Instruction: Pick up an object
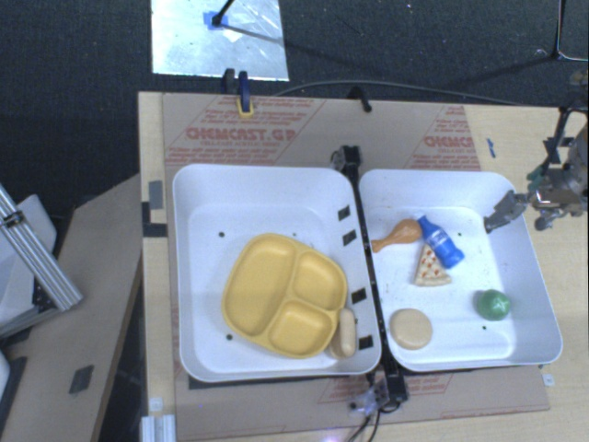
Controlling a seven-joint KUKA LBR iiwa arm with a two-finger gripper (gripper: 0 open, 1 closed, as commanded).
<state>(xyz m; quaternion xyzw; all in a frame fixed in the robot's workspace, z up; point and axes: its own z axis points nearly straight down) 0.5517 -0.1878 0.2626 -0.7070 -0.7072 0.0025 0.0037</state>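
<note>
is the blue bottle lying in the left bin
No, the blue bottle lies in the right bin, beside the pizza slice; the left bin holds the yellow tray.

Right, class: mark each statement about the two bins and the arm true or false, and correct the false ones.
1. The yellow tray lies in the left bin. True.
2. The blue bottle lies in the left bin. False: it lies in the right bin, above the pizza slice.
3. The green ball sits in the right bin. True.
4. The gripper holds the drumstick. False: the drumstick lies on the bin floor, apart from the gripper.
5. A tan roll lies beside the tray's lower right corner. True.
</note>
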